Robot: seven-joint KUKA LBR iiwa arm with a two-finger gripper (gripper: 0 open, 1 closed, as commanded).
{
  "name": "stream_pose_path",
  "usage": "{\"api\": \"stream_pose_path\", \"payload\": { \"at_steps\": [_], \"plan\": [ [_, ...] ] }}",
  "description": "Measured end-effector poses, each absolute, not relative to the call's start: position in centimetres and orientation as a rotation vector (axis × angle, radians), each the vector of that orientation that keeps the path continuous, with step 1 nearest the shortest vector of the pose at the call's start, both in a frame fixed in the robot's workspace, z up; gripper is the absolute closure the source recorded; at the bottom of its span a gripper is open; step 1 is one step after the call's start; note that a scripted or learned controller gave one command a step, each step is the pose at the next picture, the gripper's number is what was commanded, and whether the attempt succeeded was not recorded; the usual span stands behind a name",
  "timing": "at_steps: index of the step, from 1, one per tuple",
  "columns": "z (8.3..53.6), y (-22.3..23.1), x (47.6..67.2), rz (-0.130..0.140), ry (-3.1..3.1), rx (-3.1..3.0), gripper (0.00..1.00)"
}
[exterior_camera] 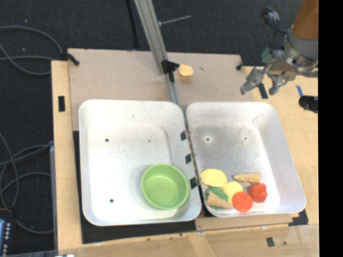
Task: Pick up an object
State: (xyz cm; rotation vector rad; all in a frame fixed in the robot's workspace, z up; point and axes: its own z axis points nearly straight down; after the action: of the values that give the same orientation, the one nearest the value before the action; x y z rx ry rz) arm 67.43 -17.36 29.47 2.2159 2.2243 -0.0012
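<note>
**Approach stage: gripper high, toys untouched**

The right bin [278,143] is the landmark. Above its far right corner hangs the gripper [265,83], fingers spread, holding nothing. Clustered at the bin's near edge lie the toys: yellow piece [213,177], red tomato [243,201], cone [247,178]. Next, I judge, it must descend onto one.

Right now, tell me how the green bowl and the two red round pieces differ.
The green bowl sits alone in the left bin; the red pieces lie among other toy food in the right bin. The bowl is hollow, open upward and much larger; the red pieces are small solid lumps. All sit near their bins' front edges.
</note>
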Motion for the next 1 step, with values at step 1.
{"api": "stream_pose_path", "payload": {
  "at_steps": [1],
  "plan": [
    [29.48, -17.43, 67.41, -0.004, 2.224, 2.215, 0.0]
  ]
}}
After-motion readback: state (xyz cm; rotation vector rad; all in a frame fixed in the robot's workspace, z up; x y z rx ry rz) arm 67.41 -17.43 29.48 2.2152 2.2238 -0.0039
